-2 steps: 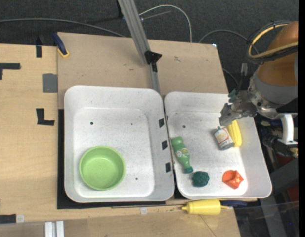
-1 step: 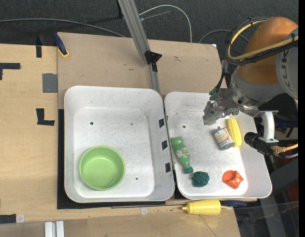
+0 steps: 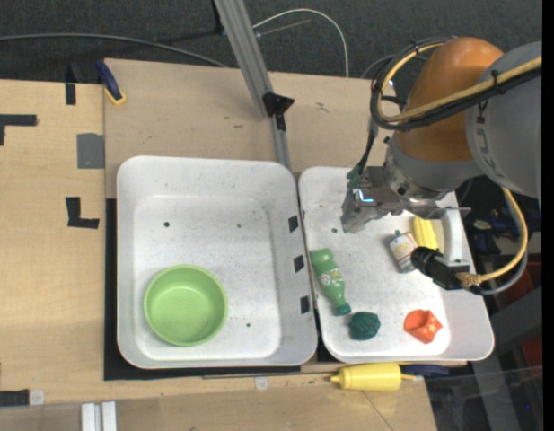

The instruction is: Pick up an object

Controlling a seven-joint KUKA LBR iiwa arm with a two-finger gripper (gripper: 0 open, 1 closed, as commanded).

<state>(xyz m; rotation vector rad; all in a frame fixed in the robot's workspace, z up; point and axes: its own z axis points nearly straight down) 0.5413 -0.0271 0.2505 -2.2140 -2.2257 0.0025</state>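
Objects lie in the right bin point(image 3: 474, 339) beneath the gripper point(image 3: 356, 212); its grip can't be told.

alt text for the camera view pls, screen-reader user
The gripper hangs over the right bin, which holds a green bottle, a dark green lump, an orange-red piece and a small bottle. The left bin holds a green bowl.
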